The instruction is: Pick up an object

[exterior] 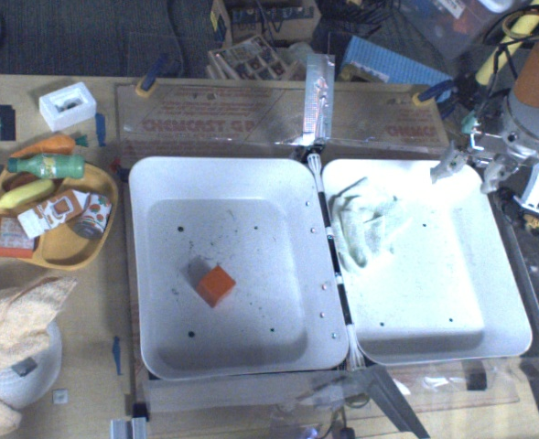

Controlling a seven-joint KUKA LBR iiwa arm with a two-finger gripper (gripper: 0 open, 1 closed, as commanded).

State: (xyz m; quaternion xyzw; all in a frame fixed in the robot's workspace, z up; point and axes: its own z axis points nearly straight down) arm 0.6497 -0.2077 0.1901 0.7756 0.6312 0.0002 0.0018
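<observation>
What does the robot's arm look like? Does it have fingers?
The arm is grey with an orange band above the wrist. Yellow and black cables loop beside it. Its gripper is silvery metal with two thin fingers.

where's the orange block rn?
The orange block lies in the left bin, slightly below its centre, far from the gripper at the right bin's top right corner.

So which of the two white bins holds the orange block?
The left bin holds the orange block, near its middle. The right bin, the one nearer the gripper, holds a pale crumpled cloth instead.
</observation>
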